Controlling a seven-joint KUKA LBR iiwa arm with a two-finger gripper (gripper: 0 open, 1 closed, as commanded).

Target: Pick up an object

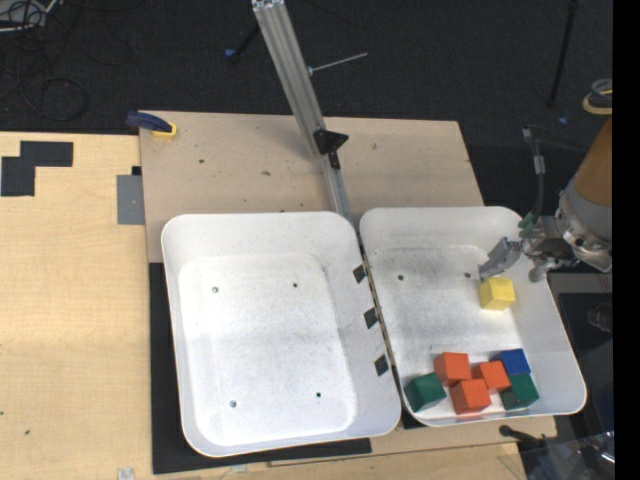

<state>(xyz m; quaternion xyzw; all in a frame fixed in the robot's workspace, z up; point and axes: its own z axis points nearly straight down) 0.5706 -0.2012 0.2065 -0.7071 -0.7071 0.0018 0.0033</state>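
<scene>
In the right bin [430,238] a yellow block [497,293] lies by itself near the right wall. My gripper [518,264] hangs just above and to the right of it, reaching in from the right edge. Its fingers [496,259] stand apart, open, with nothing between them. The left finger's tip ends just above the yellow block's top edge. At the bin's near right corner several blocks huddle together: three orange ones [470,395], two green ones [425,391] and a blue one [514,361].
The left bin [200,238] sits alongside, joined to the right one by black clips [368,317]. A slanted aluminium bar [298,88] rises behind the bins. A blue and yellow clamp [152,123] lies at the bench's far left corner.
</scene>
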